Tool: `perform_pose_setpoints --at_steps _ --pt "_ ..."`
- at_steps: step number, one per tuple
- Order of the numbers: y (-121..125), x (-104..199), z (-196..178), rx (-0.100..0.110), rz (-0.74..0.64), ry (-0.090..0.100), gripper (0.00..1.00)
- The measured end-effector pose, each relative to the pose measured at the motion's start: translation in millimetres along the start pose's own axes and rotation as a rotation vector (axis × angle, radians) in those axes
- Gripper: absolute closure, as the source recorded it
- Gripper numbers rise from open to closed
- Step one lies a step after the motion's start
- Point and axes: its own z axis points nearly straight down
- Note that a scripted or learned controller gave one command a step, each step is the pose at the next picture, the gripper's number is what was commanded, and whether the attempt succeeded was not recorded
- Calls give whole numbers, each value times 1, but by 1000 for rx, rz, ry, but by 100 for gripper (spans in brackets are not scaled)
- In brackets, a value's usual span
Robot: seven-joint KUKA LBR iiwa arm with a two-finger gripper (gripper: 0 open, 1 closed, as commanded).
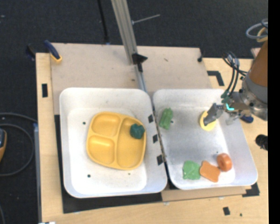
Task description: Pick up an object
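The pincer (213, 117) hangs over the yellow piece (207, 123) at right centre, probably lining up a grab; I cannot tell its grip.

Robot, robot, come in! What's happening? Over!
Gripper low over right bin, at yellow piece. Grasp unconfirmed. Nothing blocking. Over.

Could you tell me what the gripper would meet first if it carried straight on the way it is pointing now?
Most likely the yellow object: the gripper points down and leftward into the right bin, and its tip overlaps that piece. Height is unclear from this slanted view, so contact can't be confirmed.
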Motion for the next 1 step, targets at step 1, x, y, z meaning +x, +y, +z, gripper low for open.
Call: perform_pose_setpoints --at_steps 1 --pt "0 0 0 -1 0 0 0"
